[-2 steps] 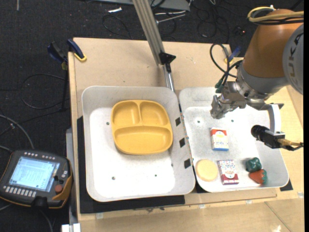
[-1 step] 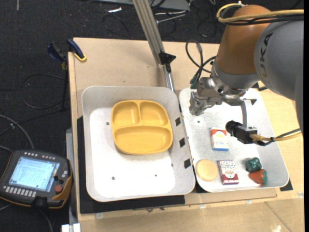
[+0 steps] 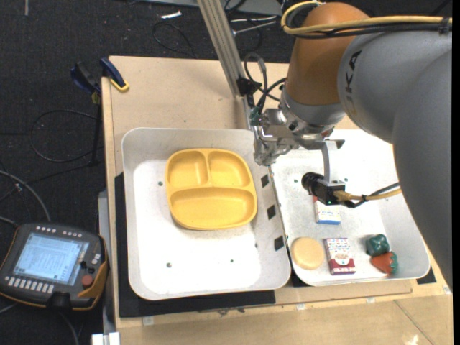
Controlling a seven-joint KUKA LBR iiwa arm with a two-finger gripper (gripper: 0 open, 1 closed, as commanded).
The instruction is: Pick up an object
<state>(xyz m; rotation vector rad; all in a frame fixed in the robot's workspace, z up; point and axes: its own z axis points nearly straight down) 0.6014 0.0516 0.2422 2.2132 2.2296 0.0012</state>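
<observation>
A yellow divided plate (image 3: 212,189) lies in the left bin (image 3: 144,264). In the right bin (image 3: 374,171) there are a small blue-and-white box (image 3: 328,213), a round tan disc (image 3: 307,252), a red-and-white carton (image 3: 339,256), a dark green piece (image 3: 376,244) and a red piece (image 3: 386,262). My gripper (image 3: 266,148) hangs over the seam between the two bins, just beyond the plate's upper right corner. Nothing shows in its grasp. The grey arm with its orange band (image 3: 323,42) covers the right bin's far part.
A black fitting with a yellow cable (image 3: 320,185) hangs from the wrist just above the blue-and-white box. A metal strut (image 3: 219,34) slants across the bench's back. A teach pendant (image 3: 50,264) sits off the bench at lower left.
</observation>
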